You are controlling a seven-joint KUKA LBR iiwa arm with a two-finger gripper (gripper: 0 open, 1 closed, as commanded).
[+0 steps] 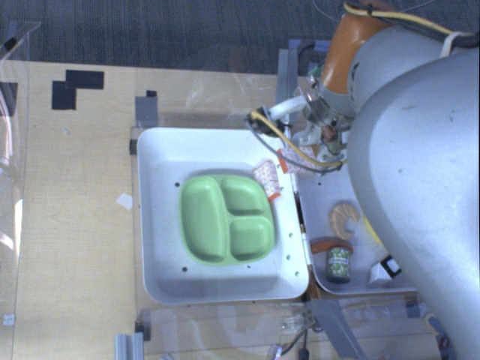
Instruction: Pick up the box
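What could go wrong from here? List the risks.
1. The small red-and-white patterned box leans on the green three-compartment plate near the left white bin's right wall, so fingers may have little room.
2. The loose yellow cable loop by the gripper could snag.

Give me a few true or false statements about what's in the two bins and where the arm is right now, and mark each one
1. A green divided tray lies in the left bin. True.
2. The small box sits in the middle of the green tray. False: it lies at the tray's upper right corner, near the bin's right wall.
3. The gripper is over the far end of the boundary between the two bins. True.
4. The green tray has three compartments. True.
5. The small green-labelled jar stands in the left bin. False: it is in the right bin, beside a round ridged tan object.
6. The arm enters from the left of the view. False: it enters from the right.
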